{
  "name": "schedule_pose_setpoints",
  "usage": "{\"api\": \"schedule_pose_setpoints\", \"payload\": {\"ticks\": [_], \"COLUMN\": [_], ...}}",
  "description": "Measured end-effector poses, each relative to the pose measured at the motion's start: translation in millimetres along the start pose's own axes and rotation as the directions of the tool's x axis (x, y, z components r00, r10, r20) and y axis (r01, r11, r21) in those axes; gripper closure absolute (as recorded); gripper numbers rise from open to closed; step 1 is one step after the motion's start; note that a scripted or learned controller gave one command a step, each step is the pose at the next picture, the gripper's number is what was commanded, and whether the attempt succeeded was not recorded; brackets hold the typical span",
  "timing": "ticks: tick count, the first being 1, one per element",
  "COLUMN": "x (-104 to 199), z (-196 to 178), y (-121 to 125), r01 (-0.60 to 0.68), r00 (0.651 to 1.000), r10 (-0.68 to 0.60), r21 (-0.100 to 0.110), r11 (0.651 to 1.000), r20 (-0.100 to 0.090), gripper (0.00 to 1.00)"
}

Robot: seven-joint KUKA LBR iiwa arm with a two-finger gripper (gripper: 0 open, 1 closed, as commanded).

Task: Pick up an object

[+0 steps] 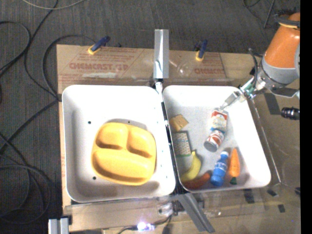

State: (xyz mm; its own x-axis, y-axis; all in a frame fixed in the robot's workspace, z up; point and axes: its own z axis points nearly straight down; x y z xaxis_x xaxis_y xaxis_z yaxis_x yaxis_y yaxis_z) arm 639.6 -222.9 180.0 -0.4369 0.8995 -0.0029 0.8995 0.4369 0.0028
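gripper at the far right corner of the right shallow white bin, slim and pale, angled down-left from the grey arm with its orange band; open or closed, cannot tell at this size. nothing visibly between its tips. tip just above and right of the white cylindrical can with a red label, lying tilted in the bin's middle; touching or just apart, cannot tell.

nearer the front wall: small blue plastic bottle with a white cap, just beside an orange toy carrot to its right. yellow toy banana left of the bottle, with a reddish-brown sausage-shaped toy below, touching the banana's lower end. grey-green rectangular packet above the banana, and a tan square cracker-like piece beyond that, near the bin's left wall.

left shallow white bin with a yellow plastic divided tray, three compartments, in its middle.

brown cardboard sheet behind both bins, held by two blue-and-yellow clamps.
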Motion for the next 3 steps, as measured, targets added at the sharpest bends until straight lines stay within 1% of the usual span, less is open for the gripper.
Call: {"api": "schedule_pose_setpoints", "payload": {"ticks": [1,2,3], "x": [29,19,24], "z": [91,59,92], "y": [-47,22,-12], "r01": [0.116,-0.144,-0.111], "r00": [0.993,0.990,0.994], "r10": [-0.116,0.144,0.111], "r21": [-0.008,0.003,-0.008], "r11": [0.993,0.990,0.994], "r20": [-0.001,-0.002,-0.006], "gripper": [0.00,0.00,0.00]}}
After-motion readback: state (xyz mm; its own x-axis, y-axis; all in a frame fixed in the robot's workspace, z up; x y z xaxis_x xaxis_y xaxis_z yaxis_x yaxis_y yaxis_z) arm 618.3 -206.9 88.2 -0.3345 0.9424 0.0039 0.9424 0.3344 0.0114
